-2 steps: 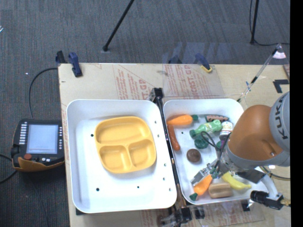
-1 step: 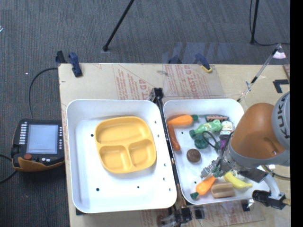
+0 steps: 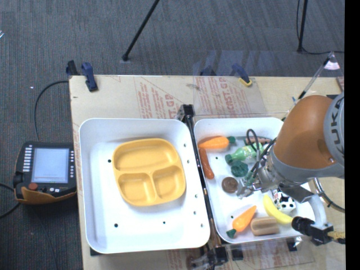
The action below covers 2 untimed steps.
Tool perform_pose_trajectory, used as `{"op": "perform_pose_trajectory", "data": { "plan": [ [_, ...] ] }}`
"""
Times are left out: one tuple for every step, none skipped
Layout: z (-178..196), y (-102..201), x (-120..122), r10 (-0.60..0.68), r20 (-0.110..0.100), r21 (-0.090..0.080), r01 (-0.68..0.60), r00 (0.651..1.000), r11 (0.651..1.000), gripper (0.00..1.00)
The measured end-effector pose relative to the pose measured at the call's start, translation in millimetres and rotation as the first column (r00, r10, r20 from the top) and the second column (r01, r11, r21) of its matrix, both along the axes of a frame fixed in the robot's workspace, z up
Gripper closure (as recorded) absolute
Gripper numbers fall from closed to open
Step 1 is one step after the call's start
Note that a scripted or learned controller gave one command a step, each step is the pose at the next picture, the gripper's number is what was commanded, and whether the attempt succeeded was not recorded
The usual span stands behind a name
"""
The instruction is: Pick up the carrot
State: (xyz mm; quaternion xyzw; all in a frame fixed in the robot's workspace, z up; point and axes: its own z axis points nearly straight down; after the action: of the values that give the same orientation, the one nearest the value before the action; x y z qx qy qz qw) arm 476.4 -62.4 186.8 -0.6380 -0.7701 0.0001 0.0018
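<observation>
Two carrots lie in the right bin [image 3: 275, 122]. One carrot [image 3: 214, 143] rests near the bin's far left corner, its green top pointing right. The other carrot [image 3: 244, 219] lies near the front edge, tilted, with its green top at the lower left. My gripper [image 3: 247, 188] hangs over the middle of this bin, between the two carrots and just right of a brown round piece [image 3: 229, 184]. The grey and orange arm hides much of the bin's right side. Nothing shows held in the gripper.
Around the gripper lie a red sausage [image 3: 206, 163], green vegetables [image 3: 241, 161], a banana [image 3: 275, 210], a tan cylinder [image 3: 264, 226] and a die [image 3: 287, 205]. The left bin [image 3: 93, 151] holds a yellow divided plate [image 3: 149, 170]. A control pendant [image 3: 48, 170] sits left of the bench.
</observation>
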Motion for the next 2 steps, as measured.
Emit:
{"op": "perform_pose_trajectory", "data": {
  "plan": [
    [-0.7, -0.8, -0.5, -0.003, -0.001, 0.000, 0.003, 1.000, 1.000, 0.00],
    [-91.6, -38.0, -4.2, 0.134, -0.009, 0.002, -0.134, 0.991, 0.991, 0.00]
  ]
}}
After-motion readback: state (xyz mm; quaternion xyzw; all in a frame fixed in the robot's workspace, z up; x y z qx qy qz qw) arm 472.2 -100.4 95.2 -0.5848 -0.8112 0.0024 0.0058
